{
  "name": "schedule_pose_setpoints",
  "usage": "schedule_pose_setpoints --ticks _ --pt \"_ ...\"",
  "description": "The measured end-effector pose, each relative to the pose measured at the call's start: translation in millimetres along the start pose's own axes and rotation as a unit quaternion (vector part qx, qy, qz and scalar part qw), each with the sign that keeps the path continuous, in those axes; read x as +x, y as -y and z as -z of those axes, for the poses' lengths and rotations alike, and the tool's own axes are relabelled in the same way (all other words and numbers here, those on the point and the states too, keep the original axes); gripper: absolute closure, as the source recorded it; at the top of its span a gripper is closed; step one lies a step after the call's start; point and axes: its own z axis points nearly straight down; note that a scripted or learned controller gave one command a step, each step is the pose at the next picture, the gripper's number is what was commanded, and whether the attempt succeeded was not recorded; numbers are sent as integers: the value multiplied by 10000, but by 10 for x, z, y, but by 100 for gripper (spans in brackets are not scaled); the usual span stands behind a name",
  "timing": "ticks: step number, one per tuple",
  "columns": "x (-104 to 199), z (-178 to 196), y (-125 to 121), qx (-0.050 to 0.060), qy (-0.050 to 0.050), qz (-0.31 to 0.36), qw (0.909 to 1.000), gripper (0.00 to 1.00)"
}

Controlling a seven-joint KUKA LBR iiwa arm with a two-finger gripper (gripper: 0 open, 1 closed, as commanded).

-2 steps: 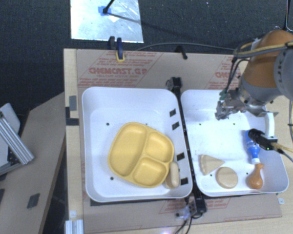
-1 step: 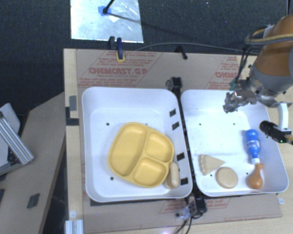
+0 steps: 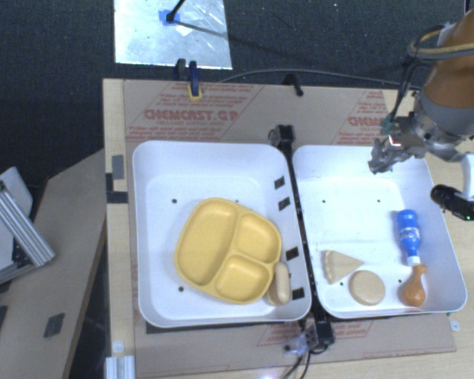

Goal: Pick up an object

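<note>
The right bin (image 3: 355,184) holds a blue bottle (image 3: 407,234) with a white cap, a brown pear-shaped piece (image 3: 413,287), a round tan cookie (image 3: 367,287) and a pale wedge (image 3: 340,264). My gripper (image 3: 381,160) hangs over the far right part of this bin, up and left of the blue bottle and apart from it. I see nothing between its fingers.
In the left bin (image 3: 166,172) lies a yellow divided tray (image 3: 227,249), with a tan bread-like piece (image 3: 280,283) beside its near right corner. A black divider (image 3: 291,204) runs between the bins. A silver sheet (image 3: 172,20) lies beyond the bench.
</note>
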Motion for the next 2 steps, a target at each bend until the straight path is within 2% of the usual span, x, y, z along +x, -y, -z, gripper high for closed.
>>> schedule_pose_setpoints --ticks 1,2 --pt "440 -18 -21 17 -10 19 10000 100" --pt "1038 22 -73 20 -15 29 10000 100"
